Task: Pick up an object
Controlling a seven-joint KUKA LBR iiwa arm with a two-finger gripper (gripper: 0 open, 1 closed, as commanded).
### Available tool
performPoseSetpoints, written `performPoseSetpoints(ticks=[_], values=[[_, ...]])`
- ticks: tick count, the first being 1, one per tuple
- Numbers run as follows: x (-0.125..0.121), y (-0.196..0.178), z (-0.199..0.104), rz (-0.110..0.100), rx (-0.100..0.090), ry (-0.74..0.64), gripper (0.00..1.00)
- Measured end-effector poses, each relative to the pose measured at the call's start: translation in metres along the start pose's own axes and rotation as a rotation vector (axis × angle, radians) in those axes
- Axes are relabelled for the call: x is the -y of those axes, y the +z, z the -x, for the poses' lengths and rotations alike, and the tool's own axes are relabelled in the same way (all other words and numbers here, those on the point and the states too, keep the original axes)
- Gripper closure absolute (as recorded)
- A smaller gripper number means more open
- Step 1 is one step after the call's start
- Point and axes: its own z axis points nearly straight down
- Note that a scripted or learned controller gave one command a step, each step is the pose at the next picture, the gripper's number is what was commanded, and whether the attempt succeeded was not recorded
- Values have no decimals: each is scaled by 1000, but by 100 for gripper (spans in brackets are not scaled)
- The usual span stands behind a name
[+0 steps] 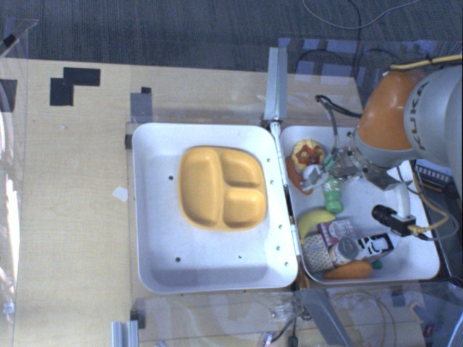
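Note:
My gripper (317, 176) hangs low in the upper left part of the right bin (423, 266). It sits just below a red and yellow fruit-like item (307, 152) and right above a small green bottle (331, 196). Whether it touches either one is unclear. Further toward the front lie a yellow-green round fruit (315, 221), a patterned packet (318, 250), a small can (347, 247), an orange carrot (349, 270) and a black and white item (377, 244). The arm's orange band (387, 118) and grey body cover the bin's upper right corner.
The left bin (155, 266) holds a yellow divided plate (221, 187) in its middle. A metal post (275, 85) stands between the bins at the back. Black cables (394, 219) run along the right bin's right side.

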Motion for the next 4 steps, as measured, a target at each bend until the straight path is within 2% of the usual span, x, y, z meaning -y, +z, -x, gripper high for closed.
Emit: performPoseSetpoints(ticks=[1, 2, 3, 4], values=[[-14, 15, 23, -8, 2, 19, 0], [-20, -3, 25, 10, 8, 17, 100], [-19, -3, 25, 9, 8, 17, 0], [-55, 1, 62, -67, -52, 64, 0]])
